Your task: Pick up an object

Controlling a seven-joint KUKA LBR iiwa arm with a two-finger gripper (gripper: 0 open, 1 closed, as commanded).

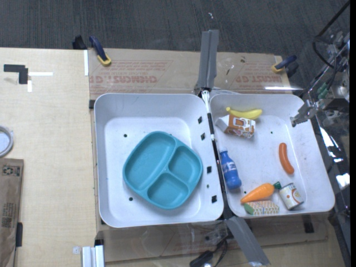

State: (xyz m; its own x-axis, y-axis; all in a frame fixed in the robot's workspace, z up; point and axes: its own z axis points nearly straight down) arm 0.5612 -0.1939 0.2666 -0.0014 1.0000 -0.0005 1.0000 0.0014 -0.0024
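While the gripper (pixel 298 117) hangs at the upper right corner of the right bin (pixel 325 166), I take the sausage (pixel 286 158) as the nearest thing to go for. It lies on the bin floor just below and slightly left of the gripper, its long axis running nearly up and down the view, tilted a little. The banana (pixel 245 113) and the small carton (pixel 240 126) sit further left, the carrot (pixel 258 193) and can (pixel 290 196) near the bottom edge. The gripper looks empty, but it is too small and cluttered for me to tell how wide it stands.
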